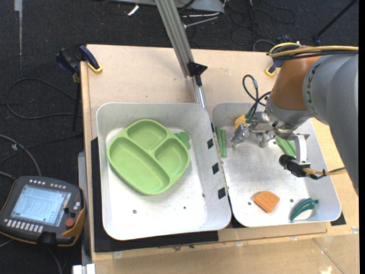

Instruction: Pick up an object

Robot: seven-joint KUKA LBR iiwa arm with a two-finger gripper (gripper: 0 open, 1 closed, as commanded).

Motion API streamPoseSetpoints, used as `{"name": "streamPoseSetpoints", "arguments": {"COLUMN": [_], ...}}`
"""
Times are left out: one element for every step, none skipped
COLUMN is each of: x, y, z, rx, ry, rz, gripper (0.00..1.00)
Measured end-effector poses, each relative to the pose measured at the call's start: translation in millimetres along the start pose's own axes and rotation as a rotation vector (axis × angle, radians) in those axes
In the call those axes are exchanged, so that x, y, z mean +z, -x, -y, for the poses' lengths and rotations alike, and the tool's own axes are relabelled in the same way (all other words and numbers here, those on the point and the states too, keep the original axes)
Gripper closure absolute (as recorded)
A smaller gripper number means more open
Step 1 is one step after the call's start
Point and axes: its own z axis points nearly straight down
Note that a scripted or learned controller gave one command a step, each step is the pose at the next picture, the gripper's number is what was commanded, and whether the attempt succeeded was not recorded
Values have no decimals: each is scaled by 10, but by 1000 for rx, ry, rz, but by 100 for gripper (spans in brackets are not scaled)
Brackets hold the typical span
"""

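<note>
My gripper (pixel 250 138) hangs over the upper part of the right bin (pixel 251 176), below the orange band of the arm. Its two metal fingers (pixel 236 136) stand apart, open, with bare bin floor between them. A narrow green stick (pixel 220 142) lies just left of the fingers, along the bin's left wall. A bright green piece (pixel 287 147) shows partly from under the wrist on the right. A small yellow item (pixel 242 120) sits just above the gripper. Near the bin's front lie an orange wedge (pixel 266 201) and a teal object (pixel 303 208).
The left bin (pixel 114 210) holds a light green divided plate (pixel 149 155) with a small green tab at its right rim. A slanted metal pole (pixel 178 33) crosses the bench's back. A black connector with cable (pixel 292 165) hangs off the wrist. A teach pendant (pixel 40 209) lies off the bench, left.
</note>
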Motion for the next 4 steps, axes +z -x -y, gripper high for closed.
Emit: {"name": "streamPoseSetpoints", "arguments": {"x": [-30,-133,-1065,-20], "y": [-287,-279,-534,-136], "z": [716,686,1323,1343], "rx": [0,0,-5,2], "ry": [-1,4,5,4], "rz": [-2,-1,-1,-1], "gripper": [0,100,100,100]}}
